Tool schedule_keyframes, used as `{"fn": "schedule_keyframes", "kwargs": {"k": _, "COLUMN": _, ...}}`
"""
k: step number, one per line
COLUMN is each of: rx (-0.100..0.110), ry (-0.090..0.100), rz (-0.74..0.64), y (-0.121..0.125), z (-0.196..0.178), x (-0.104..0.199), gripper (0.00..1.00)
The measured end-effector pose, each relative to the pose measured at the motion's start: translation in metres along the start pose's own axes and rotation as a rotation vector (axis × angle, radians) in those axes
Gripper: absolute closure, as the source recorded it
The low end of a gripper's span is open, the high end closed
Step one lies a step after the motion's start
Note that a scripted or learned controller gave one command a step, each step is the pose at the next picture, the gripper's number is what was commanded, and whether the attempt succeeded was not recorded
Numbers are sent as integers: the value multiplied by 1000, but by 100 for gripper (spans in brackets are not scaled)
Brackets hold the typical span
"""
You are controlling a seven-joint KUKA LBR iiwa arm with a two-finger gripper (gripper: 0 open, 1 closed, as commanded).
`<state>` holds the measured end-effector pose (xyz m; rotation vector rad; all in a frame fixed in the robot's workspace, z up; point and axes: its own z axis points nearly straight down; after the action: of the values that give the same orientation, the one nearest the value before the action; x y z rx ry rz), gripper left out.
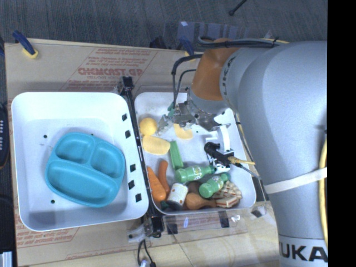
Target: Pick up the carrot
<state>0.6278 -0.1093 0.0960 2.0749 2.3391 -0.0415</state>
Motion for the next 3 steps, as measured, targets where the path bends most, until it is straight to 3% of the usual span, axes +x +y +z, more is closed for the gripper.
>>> {"fn": "schedule_keyframes", "kwargs": {"k": 1, "rx": -5, "ry": 28, "rz": -7, "y": 31, "z": 3, "x": 11, "gripper": 0}}
{"fn": "schedule_keyframes", "kwargs": {"k": 2, "rx": -3, "ry": 29, "rz": -148, "y": -18, "z": 5, "x": 6, "gripper": 0}}
{"fn": "schedule_keyframes", "kwargs": {"k": 3, "rx": -3, "ry": 28, "rz": 132, "y": 17, "z": 3, "x": 10, "gripper": 0}}
